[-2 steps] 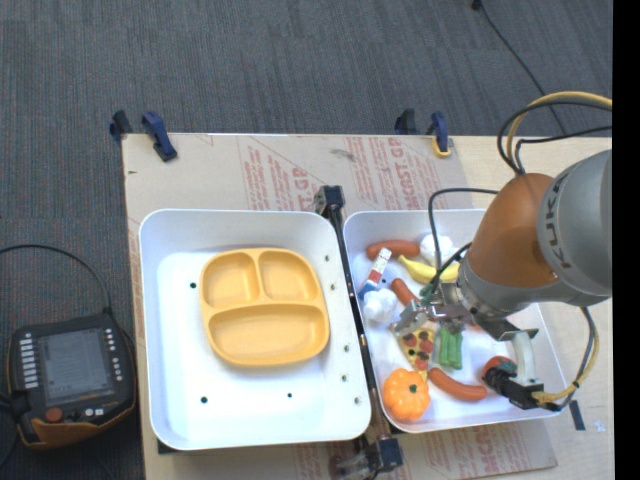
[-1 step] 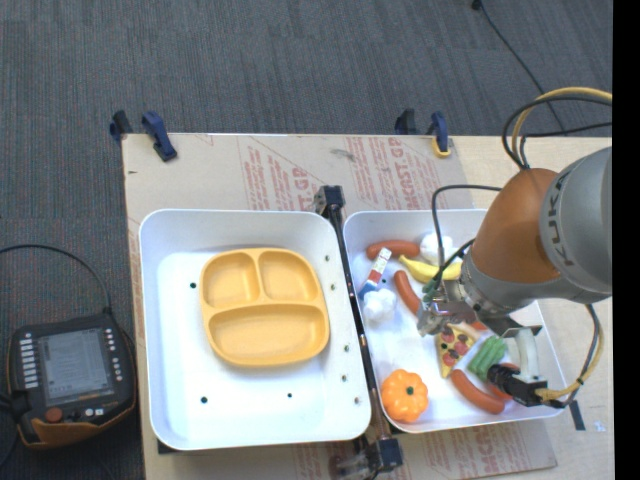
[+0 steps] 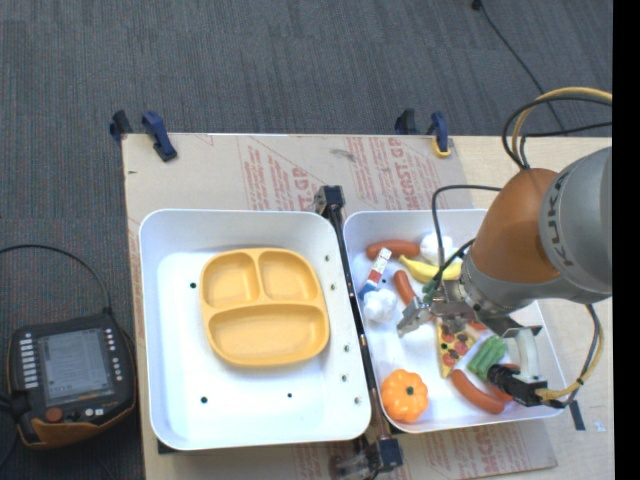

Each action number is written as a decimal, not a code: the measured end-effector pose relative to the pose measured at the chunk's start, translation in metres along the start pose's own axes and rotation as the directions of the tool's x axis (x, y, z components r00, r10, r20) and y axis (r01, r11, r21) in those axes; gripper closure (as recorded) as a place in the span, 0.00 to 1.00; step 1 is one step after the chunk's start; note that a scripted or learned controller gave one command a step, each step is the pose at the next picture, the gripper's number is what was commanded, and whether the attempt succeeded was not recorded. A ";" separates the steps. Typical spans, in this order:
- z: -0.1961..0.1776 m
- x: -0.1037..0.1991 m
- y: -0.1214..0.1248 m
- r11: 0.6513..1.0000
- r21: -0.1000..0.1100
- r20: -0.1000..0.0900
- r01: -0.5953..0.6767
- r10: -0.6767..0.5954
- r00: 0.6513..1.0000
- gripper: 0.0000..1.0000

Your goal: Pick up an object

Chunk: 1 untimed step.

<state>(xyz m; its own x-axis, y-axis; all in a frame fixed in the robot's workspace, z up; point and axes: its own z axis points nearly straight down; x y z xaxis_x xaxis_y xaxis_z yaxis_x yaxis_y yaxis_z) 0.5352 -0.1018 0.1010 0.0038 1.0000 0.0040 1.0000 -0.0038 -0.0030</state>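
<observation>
The arm's gripper hangs low in the right bin, and the pumpkin at the near edge of that bin is a good thing to steer by. The gripper sits up from the pumpkin, toward the far side of the bin. Its fingers look spread a little way apart, with nothing between them. Many toys lie close together here. A white ball is up and a bit left of the pumpkin, just beside the gripper's fingers. A pizza slice lies up and right of the pumpkin. A hot dog lies right of the pumpkin, and a banana lies far up from it, near the bin's far wall. Because the toys crowd each other, the fingers may land on two at once and push them away. The ball is round and may roll out of the grip. The pizza is flat, so the fingers may slide over it and close on air.
</observation>
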 end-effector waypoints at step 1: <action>-0.008 0.000 0.000 1.000 0.004 -0.002 -0.004 0.004 1.000 1.00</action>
<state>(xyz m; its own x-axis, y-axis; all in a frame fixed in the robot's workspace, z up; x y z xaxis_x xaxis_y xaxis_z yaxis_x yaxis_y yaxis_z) 0.5355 -0.1019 0.1089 0.0073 1.0000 0.0059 1.0000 -0.0073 -0.0068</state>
